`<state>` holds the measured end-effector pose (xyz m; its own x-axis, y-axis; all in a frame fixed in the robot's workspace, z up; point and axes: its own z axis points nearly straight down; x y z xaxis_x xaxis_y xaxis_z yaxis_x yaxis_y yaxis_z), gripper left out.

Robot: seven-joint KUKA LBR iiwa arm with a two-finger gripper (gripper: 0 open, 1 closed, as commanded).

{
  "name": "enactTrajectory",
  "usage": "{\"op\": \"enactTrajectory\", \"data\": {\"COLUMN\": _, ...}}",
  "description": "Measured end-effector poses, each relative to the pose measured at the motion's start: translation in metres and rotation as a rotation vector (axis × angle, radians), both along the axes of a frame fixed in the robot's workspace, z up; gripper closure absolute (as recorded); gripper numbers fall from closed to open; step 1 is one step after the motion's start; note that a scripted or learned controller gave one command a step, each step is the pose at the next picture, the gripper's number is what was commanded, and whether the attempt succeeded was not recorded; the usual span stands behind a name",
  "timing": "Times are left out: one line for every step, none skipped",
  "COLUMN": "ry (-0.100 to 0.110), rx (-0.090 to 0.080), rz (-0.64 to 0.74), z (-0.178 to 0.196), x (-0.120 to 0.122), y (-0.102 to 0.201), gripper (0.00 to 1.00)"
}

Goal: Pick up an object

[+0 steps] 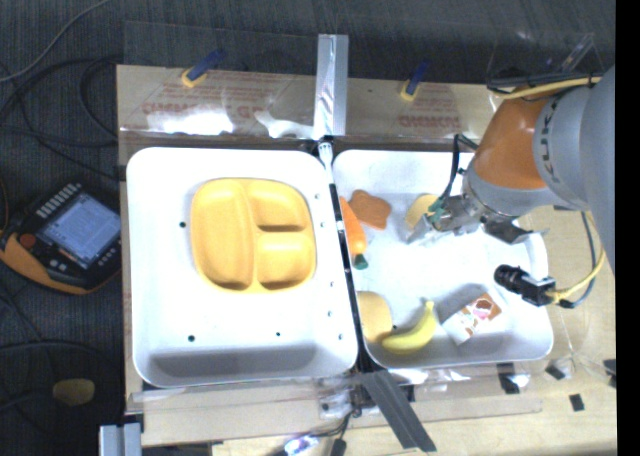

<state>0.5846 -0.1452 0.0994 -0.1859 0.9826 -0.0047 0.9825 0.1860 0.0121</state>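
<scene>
The right bin [520, 349] holds several toy foods. An orange carrot [352, 232] lies along its left wall, and an orange chunk [367, 209] sits just right of it. A pale yellow piece [420, 208] lies at the back middle. My gripper [428, 224] hangs low over the bin, right against that yellow piece and partly covering it. A banana [410, 332] and a tan round piece [373, 312] lie at the front left. A small white and red carton [473, 316] lies at the front, to the right of the banana.
The left bin [160, 344] holds a yellow divided plate [252, 232]. The grey arm with its orange band [515, 154] crosses the right bin's back right corner. A black fitting [524, 283] with a yellow cable hangs near the right wall.
</scene>
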Motion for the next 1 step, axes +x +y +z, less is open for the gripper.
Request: {"op": "enactTrajectory", "data": {"ry": 0.0, "rx": 0.0, "rz": 0.0, "z": -0.0001, "x": 0.0, "y": 0.0002, "gripper": 0.0}}
